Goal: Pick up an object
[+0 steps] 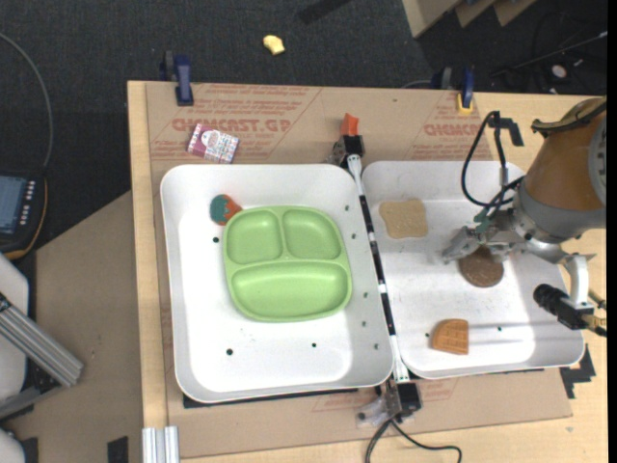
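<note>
In the right bin [415,302] lie three food pieces: a tan bread slice [403,218] at the back left, a brown round patty [482,270] in the middle right, and an orange waffle piece [450,336] near the front edge. My gripper [479,243] hangs low at the patty's back edge, partly covering it. The grey arm with its orange band [567,167] reaches in from the right. In the left bin [193,287] a green divided plate [285,262] rests, with a small red and teal object [225,208] at its back left corner.
A pink patterned packet [213,143] lies on the cardboard bench behind the left bin. Blue clamps [179,75] hold the bench's back edge, and a black cable [474,157] loops above the right bin. A yellow scrap [275,43] is on the dark floor.
</note>
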`<state>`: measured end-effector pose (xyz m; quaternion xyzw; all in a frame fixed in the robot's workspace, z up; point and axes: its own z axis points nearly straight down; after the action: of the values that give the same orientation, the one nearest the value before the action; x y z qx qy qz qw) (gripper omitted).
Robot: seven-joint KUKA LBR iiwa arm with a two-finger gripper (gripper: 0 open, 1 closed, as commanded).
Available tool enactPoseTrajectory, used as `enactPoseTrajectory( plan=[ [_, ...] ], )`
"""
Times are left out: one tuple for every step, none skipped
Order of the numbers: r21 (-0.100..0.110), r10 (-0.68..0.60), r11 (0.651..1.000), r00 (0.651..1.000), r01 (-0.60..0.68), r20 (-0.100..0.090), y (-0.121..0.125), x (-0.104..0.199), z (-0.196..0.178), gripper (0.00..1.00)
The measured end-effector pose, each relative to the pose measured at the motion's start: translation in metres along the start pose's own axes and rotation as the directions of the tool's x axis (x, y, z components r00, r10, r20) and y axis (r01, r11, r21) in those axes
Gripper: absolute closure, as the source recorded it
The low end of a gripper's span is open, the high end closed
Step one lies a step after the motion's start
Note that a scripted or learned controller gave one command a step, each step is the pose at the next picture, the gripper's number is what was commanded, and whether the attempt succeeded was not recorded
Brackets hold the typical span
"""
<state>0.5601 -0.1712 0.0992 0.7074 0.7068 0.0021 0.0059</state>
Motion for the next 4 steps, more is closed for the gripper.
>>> enactPoseTrajectory(
  plan=[
    [0.001,-0.002,1.000,1.000,0.003,-0.003,-0.009,-0.005,0.011,0.00],
    [-0.005,-0.001,1.000,1.000,0.001,0.002,-0.007,-0.006,-0.001,1.00],
    [-0.003,-0.001,1.000,1.000,0.001,0.001,-0.008,-0.006,0.000,0.00],
    [0.004,-0.002,1.000,1.000,0.002,0.001,-0.007,0.020,0.011,0.00]
  ],
)
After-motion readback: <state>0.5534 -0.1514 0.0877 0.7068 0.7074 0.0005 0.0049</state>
